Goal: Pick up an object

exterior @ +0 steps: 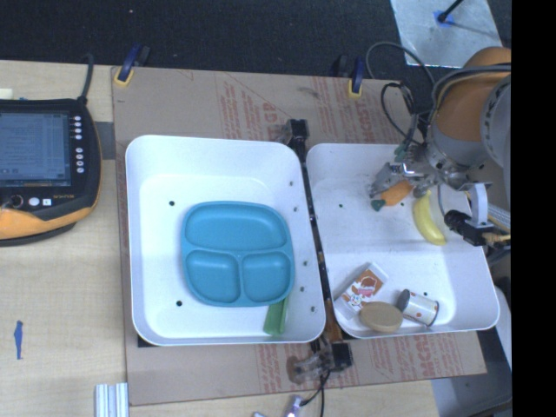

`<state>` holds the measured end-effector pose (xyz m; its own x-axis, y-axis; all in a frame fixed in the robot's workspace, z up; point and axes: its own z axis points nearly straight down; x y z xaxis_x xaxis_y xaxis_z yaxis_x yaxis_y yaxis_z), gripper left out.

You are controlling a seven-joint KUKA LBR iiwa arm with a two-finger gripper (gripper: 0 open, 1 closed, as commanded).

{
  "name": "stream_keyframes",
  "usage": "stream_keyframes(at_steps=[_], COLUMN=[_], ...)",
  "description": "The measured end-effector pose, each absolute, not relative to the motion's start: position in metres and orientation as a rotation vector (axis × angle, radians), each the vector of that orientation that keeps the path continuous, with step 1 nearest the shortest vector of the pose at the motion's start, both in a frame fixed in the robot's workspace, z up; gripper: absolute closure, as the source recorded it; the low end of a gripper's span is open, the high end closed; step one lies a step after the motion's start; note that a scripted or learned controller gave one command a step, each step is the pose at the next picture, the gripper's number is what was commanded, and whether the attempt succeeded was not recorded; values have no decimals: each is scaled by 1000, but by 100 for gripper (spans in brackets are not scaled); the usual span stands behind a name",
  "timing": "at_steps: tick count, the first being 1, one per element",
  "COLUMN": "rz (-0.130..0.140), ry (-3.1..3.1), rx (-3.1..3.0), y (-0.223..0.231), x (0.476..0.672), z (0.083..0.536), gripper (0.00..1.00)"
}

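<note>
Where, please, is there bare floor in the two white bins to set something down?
Right bin: free patch left of centre, between the orange carrot and the small carton. Crowded by the yellow banana and gripper. Left bin: only margins around the blue divided plate.

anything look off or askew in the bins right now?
Nothing spilled or broken. The green item leans on the left bin wall beside the blue tray. In the right bin, carton, round lid and small can lie bunched at the near edge.
</note>
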<state>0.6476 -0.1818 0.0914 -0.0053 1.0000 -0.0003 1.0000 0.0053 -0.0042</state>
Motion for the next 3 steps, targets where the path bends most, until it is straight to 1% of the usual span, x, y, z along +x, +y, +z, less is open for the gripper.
stream_keyframes(at_steps=[1, 2, 3], rz=[10, 2, -2], ry=[-2224, -2227, -2229], rx=[-2210, -2214, -2214], y=[-183, -121, -39], x=[647, 657, 643], z=[102, 125, 193], gripper=[100, 100, 100])
